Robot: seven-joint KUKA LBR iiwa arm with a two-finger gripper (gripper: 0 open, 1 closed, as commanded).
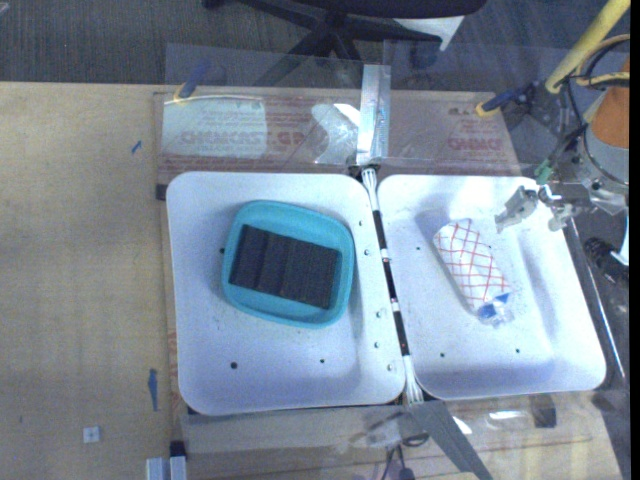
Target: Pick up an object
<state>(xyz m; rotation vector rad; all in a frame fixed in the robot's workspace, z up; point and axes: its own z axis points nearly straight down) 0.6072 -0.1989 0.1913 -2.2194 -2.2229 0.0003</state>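
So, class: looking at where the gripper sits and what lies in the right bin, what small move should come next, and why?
Probably a short move leftward and down toward the red-and-white checked packet. The gripper hangs over the upper right part of the right bin, apart from the packet, which lies at a slant in that bin's middle with nothing on top of it.

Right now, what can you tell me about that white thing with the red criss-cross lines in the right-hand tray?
The patterned object is an elongated, soft-looking white bundle, perhaps cloth or a packet, covered in a red lattice pattern. It lies flat and slanted on the floor of the right bin, its lower end showing a small blue patch. Nothing else touches it; the pincer hangs apart from it, near the bin's upper right.
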